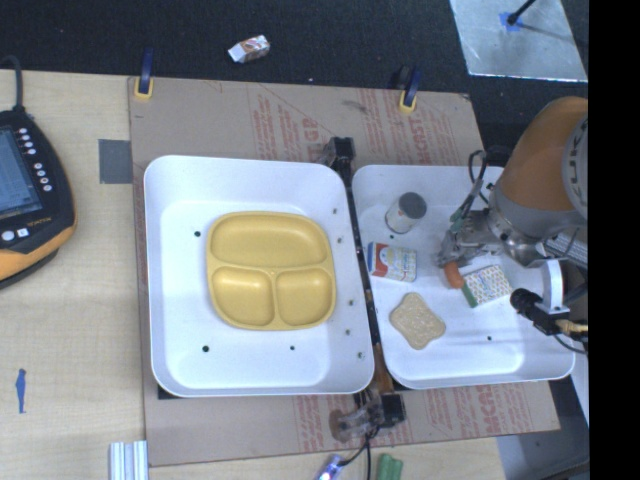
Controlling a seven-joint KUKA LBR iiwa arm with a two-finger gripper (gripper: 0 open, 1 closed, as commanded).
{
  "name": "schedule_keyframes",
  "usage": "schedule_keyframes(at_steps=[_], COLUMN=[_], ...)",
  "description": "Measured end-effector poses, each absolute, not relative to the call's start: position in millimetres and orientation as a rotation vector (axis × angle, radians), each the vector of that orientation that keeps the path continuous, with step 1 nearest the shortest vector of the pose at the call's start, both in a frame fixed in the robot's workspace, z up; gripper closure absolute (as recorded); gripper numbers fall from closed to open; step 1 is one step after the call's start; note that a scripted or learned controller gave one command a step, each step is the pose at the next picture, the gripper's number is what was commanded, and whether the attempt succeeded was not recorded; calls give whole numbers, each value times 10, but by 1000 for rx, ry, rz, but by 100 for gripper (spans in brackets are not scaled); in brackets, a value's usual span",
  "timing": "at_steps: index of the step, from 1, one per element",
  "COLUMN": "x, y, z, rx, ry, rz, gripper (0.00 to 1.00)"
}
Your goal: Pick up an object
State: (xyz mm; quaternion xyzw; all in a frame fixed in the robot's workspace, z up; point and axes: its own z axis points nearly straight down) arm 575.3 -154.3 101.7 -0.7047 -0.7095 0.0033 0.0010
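Arm [535, 173]: we see it reaching in from the right of the frame, its orange band above the right bin [500, 363].

Gripper [462, 248]: low in the right bin, at the centre right of the frame, just above an orange item [454, 274] and beside a patterned packet [486, 285].

Fingers: we cannot tell their state — the wrist and cables cover them, and nothing shows plainly between them.

Candidates: the right bin holds a grey can [407, 211] at its upper left, a small carton [392, 261] at its left wall, a toast piece [416, 320] lower down, plus the orange item and the packet near the gripper.

Left bin [170, 268]: at the centre of the frame, it carries a yellow divided tray [270, 268].

Progress: we judge the task not yet done — every item lies on the bin floor and none is lifted.

Remaining: closing on one item, most likely the orange one or the packet, then raising it clear of the bin.

Risk: the two items lie touching or nearly so; a grasp may catch both or slip off.
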Motion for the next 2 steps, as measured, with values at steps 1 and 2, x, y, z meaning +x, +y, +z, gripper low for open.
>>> schedule_keyframes(at_steps=[1, 2], x=[6168, 5938], y=[-955, -530], z=[1444, 1921], rx=[-2214, -2215], ry=[-2226, -2225], rz=[4, 2], gripper=[100, 100])
